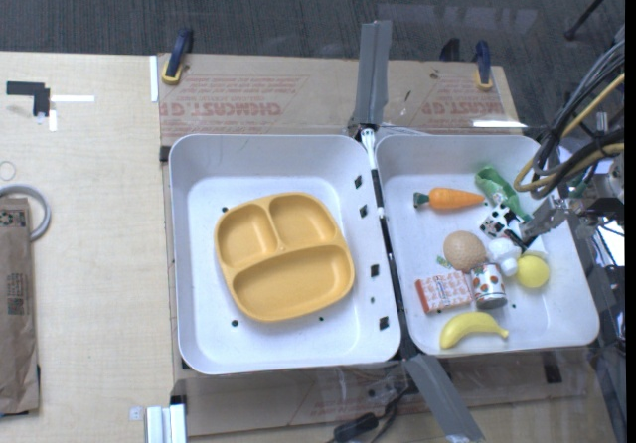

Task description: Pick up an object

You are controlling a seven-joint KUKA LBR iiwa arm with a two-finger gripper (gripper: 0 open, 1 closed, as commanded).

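The right bin [417, 317] holds several small objects. An orange carrot [452, 199] lies by a green item [495, 185], with a black-and-white cow toy [497, 222] just below them. A brown egg-shaped object [463, 250], a white ball [505, 254], a yellow ball [534, 271], a small can [488, 286], an orange carton [443, 292] and a banana [471, 329] fill the lower part. My gripper [540, 225] reaches in from the right and hangs over the bin's right side, between the cow toy and the yellow ball. Nothing shows in its grasp.
The left bin [199, 332] bears a yellow divided plate [284, 256]. A grey divider post [373, 73] stands behind the seam between the bins. Cables [581, 138] loop above the right bin's far right corner. A brown bag [15, 302] lies on the bench at the far left.
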